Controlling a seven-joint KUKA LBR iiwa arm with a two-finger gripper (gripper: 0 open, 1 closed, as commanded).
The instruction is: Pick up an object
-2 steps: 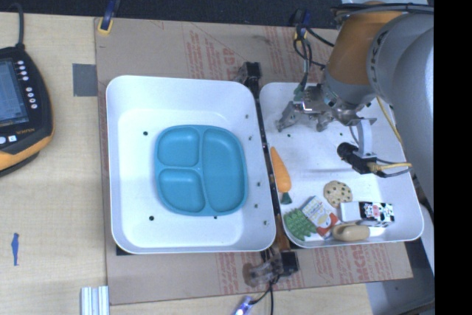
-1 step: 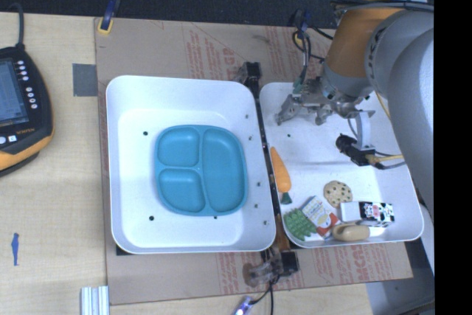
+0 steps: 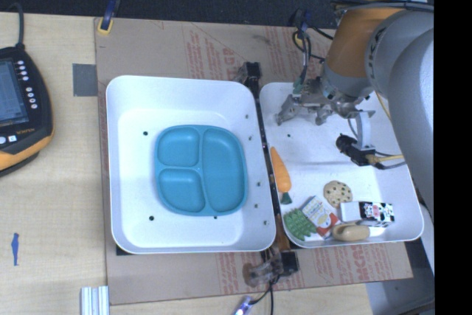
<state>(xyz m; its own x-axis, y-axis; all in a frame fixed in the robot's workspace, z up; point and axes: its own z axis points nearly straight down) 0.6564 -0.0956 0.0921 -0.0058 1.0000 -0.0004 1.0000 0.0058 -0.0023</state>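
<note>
Orange carrot [image 3: 279, 169] against the right bin's [image 3: 410, 234] left wall; cookie [image 3: 338, 192], milk carton [image 3: 376, 212] and the rest clustered along the near edge. Gripper [image 3: 303, 113] high at the far end, well apart from all of them, fingers spread with nothing between. Best to travel toward the lone carrot, align across its width, then descend straight.

My arm [image 3: 398, 40] is grey with an orange band; a blue plate [image 3: 200, 170] sits in the white bin [image 3: 133, 96], beside an orange carrot [image 3: 279, 170].
</note>
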